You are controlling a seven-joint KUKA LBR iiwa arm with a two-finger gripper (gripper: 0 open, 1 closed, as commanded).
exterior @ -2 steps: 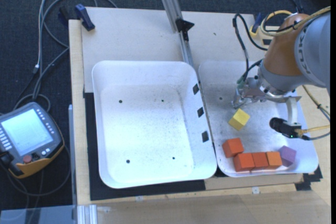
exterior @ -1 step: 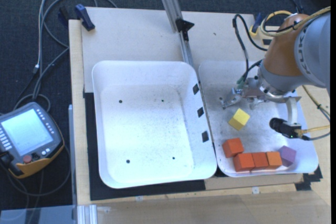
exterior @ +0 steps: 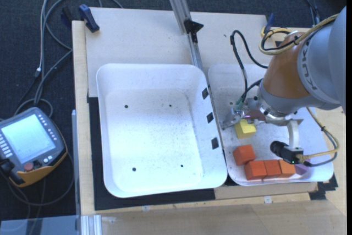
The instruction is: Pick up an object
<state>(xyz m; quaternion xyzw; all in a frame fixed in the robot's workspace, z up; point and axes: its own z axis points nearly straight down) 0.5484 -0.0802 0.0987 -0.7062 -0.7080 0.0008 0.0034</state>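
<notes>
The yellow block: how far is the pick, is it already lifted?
Done: the gripper has reached the right bin, just above the yellow block. In hand: nothing I can confirm; the grasp is hidden. Left: gripping and lifting. The orange blocks lie untouched.
</notes>
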